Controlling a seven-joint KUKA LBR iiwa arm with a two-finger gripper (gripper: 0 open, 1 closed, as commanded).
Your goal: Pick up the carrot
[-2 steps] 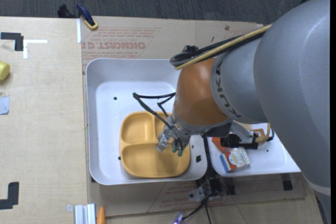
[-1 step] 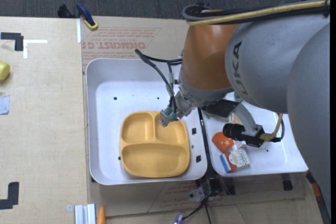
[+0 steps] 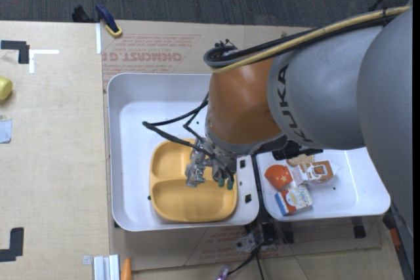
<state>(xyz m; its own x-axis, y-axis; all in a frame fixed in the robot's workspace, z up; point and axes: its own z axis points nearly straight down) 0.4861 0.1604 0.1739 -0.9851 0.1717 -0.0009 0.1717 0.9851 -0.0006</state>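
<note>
- Grey arm [image 3: 341, 85] with orange band, reaching in from the right across both bins.
- Left bin [image 3: 131, 141] holding a yellow divided plate [image 3: 174, 197].
- Gripper [image 3: 210, 174] low over the plate's right part; jaw state impossible to tell.
- Carrot not clearly identifiable.

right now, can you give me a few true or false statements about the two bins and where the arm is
1. A yellow divided plate lies in the left bin. True.
2. The pincer hangs over the right bin. False: it is over the yellow plate in the left bin.
3. The right bin holds an orange-red item and small packaged items. True.
4. The arm has a blue band above the wrist. False: the band is orange.
5. A yellow object lies on the bench at the left edge. True.
</note>
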